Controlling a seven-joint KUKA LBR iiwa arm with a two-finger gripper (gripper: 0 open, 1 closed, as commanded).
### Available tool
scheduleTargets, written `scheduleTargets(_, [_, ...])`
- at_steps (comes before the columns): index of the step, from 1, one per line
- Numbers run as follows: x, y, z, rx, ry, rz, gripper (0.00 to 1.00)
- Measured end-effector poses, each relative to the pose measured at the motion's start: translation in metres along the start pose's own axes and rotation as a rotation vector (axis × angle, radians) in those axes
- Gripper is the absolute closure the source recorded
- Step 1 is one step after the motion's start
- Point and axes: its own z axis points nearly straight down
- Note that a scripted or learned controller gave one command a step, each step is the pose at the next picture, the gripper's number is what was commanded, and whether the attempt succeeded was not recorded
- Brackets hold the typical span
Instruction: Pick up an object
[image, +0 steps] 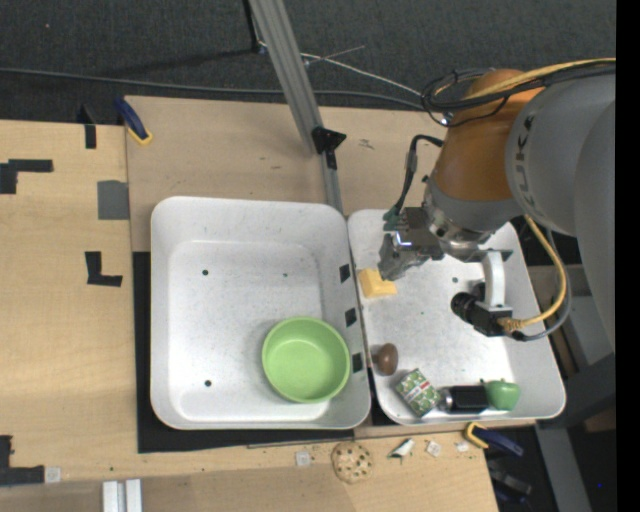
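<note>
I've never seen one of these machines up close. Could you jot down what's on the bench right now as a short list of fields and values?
left bin: green bowl, near its front right corner
right bin: yellow block, brown ball, green patterned box, black bottle with green cap
gripper: low over the right bin, just above the yellow block
arm: reaches in from the right
bench in front of bins: cookie, small white scraps

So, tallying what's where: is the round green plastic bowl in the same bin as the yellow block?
No, the round green plastic bowl sits in the left white bin, the yellow block in the right white bin.
</note>
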Motion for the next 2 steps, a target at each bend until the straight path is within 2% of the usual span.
scheduleTargets(1, [0.054, -0.010, -0.010, -0.002, 0.001, -0.002, 1.00])
scheduleTargets(2, [0.112, -0.035, -0.015, 0.001, 0.001, -0.003, 1.00])
